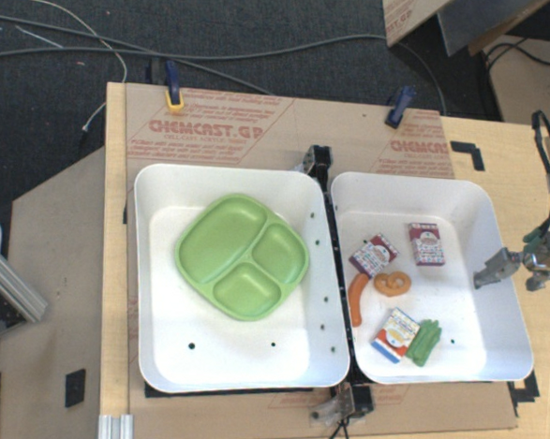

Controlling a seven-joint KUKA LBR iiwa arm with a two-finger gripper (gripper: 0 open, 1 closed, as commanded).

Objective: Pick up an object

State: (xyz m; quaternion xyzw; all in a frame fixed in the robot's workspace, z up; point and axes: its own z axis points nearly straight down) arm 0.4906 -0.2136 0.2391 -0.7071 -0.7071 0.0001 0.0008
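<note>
The right bin (464, 201) holds several small toy food items. A dark red carton (427, 243) lies toward the back, and a maroon packet (373, 255) sits left of it. Below them are a brown pretzel (392, 284), an orange sausage-like piece (356, 298), a white box with red and blue print (397, 333) and a green piece (426, 343) touching that box. My gripper (495, 271) hangs at the right bin's right rim, well to the right of all the items, with nothing seen in it.
The left bin (158, 281) holds a green divided plate (242, 256). A black clamp (319, 159) sits between the bins at the back, and another clamp (351, 402) at the front. Cables (549, 153) run along the right side.
</note>
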